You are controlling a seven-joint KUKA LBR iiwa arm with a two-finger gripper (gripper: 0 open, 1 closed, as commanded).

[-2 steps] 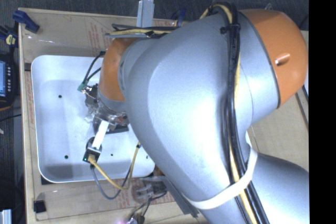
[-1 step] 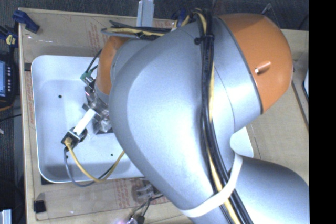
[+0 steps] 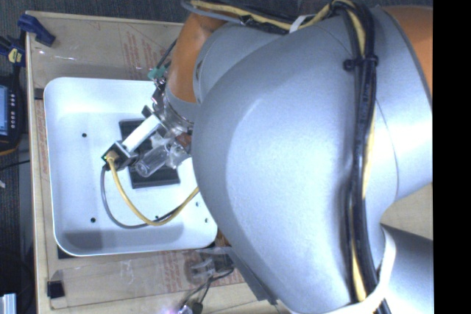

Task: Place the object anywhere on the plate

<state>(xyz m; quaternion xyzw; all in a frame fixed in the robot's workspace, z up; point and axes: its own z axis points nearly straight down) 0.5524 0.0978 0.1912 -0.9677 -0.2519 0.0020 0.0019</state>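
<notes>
Nearest the camera, the grey arm (image 3: pixel 309 158) fills the right and centre of the camera view, with its orange band (image 3: pixel 188 55) just above the wrist. It reaches left over 1 white bin (image 3: pixel 66 158) that rests on the worktop (image 3: pixel 103 48). This posture puts the wrist directly above the middle of the bin, which is judged to be the working position for a pick or a release.

A dark square item (image 3: pixel 158 176), possibly the plate, lies flat on the bin floor, partly covered by the wrist hardware. A yellow cable (image 3: pixel 125 213) loops from the wrist across the bin floor and back under the arm.

The pincer (image 3: pixel 151 158) sits low over the dark square item. A clear, glassy part shows at its tip; whether this is a finger or the task object cannot be determined. Whether the pincer is apart or together cannot be told from this view, nor whether it carries anything. The object's location is therefore unconfirmed.
</notes>
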